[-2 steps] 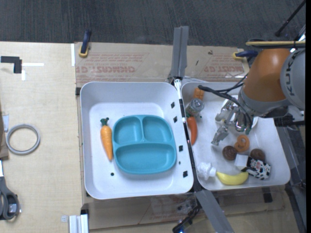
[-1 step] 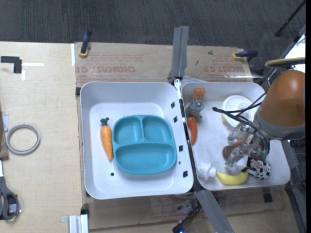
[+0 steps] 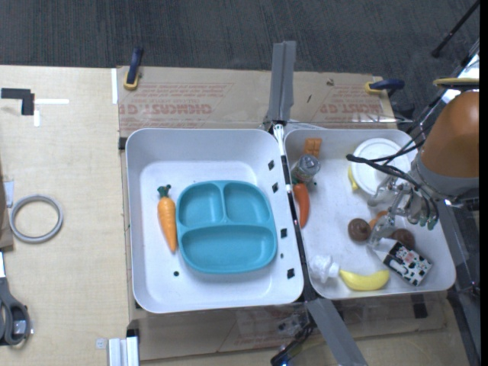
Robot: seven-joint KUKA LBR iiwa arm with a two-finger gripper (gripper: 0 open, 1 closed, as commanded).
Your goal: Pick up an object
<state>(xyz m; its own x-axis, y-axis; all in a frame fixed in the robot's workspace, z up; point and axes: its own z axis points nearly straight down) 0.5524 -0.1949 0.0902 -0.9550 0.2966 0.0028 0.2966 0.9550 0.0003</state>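
Low over the right bin (image 3: 438,277), the pincer (image 3: 387,221) hangs just beside a brown round object (image 3: 359,229); whether its jaws are parted I cannot tell, and nothing shows between them. This looks like the approach step. Next it must centre over that piece before closing, clear of the black-and-white carton (image 3: 406,263) and banana (image 3: 364,280).

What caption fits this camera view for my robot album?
Robot gripper hovers over the right bin of toys, near a brown donut and banana.

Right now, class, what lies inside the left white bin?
The left white bin holds a blue divided plate and a toy carrot beside it. The plate hides whatever is beneath it.
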